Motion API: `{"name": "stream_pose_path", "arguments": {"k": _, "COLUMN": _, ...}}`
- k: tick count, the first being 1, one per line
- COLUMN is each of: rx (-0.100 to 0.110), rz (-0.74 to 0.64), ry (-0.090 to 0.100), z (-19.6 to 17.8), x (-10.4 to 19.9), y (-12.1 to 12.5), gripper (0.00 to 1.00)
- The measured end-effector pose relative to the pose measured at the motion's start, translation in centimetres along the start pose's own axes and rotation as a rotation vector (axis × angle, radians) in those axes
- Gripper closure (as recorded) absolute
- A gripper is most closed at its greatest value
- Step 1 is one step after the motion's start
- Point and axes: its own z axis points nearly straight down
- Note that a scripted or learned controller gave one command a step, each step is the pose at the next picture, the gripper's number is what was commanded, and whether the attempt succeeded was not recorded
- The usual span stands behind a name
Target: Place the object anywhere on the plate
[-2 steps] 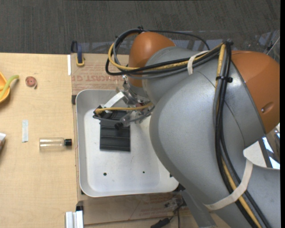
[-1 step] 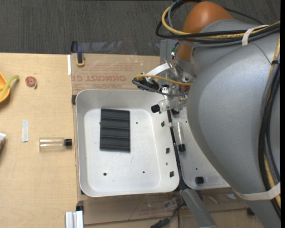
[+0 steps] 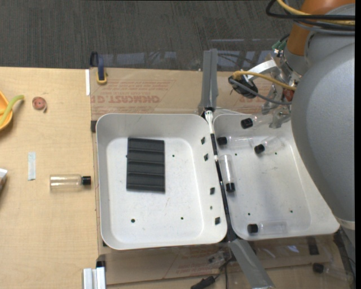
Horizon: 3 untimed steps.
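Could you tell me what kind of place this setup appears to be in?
Probably a robotics lab test bench: a grey robot arm reaches over two white bins, which sit on taped cardboard atop a wooden bench.

The robot's big grey arm comes in from the right side and takes up much of that side of the picture, curving from the top corner down toward the bottom. Near the top there is an orange band on it, and black cables loop across just there. Below the band the wrist points down and to the left, with wires and small metal parts bunched around it, and it is too cluttered to make out the fingers.
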Motion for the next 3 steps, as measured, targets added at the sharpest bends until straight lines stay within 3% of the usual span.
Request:
{"name": "stream_pose_path", "arguments": {"k": 1, "rx": 0.0, "rz": -0.112, "ry": -0.002, "z": 4.3, "x": -5.8, "y": -8.8, "gripper": 1.0}}
{"name": "stream_pose_path", "arguments": {"k": 2, "rx": 0.0, "rz": 0.035, "ry": 0.003, "z": 10.3, "x": 3.8, "y": -18.2, "gripper": 1.0}}
{"name": "stream_pose_path", "arguments": {"k": 3, "rx": -0.001, "rz": 0.034, "ry": 0.002, "z": 7.8, "x": 2.7, "y": -10.9, "gripper": 1.0}}
